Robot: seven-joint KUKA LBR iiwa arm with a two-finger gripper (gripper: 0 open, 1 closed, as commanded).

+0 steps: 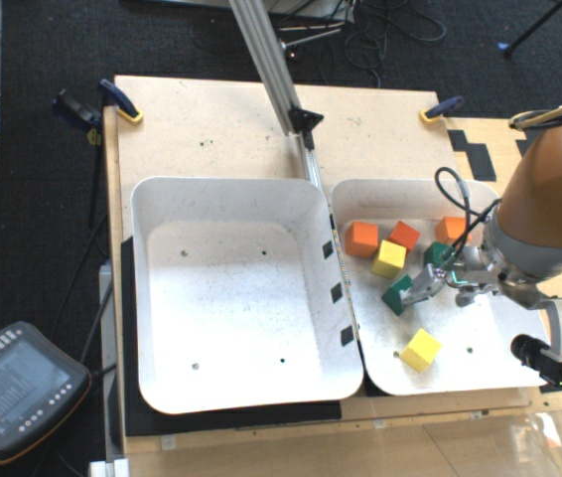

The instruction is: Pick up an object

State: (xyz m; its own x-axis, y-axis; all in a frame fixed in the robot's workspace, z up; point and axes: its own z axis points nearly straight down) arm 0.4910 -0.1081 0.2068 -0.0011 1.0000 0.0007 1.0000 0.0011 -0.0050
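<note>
**Gripper low in right bin, beside green block**

Setup: two shallow white plastic bins side by side on a pale wooden bench [221,127]. Left bin [152,296] on the left of the view, right bin [480,366] on the right.

Arm: grey and orange arm [549,207] enters from the right edge of the view and bends down over the right bin. The two-finger gripper [425,286] sits low in the bin's middle, pointing toward the divider between the bins.

Fingers: cannot tell if they are spread or pressed together; the metal tip is small and blurs into the blocks around it. No block can be confirmed between them.

Objects, all in right bin:
- dark green cube [396,294], tilted, just beside the gripper tip on its left; contact unclear.
- second green block [436,255], just above the gripper, partly hidden by the wrist.
- yellow cube [390,258], near the centre, touching or almost touching the small red-orange cube [404,235].
- larger orange cube [361,238], nearest the divider.
- orange cube [450,229], at the back, beside the black cable [452,192].
- second yellow cube [420,350], alone near the front wall, well apart from the rest.
</note>
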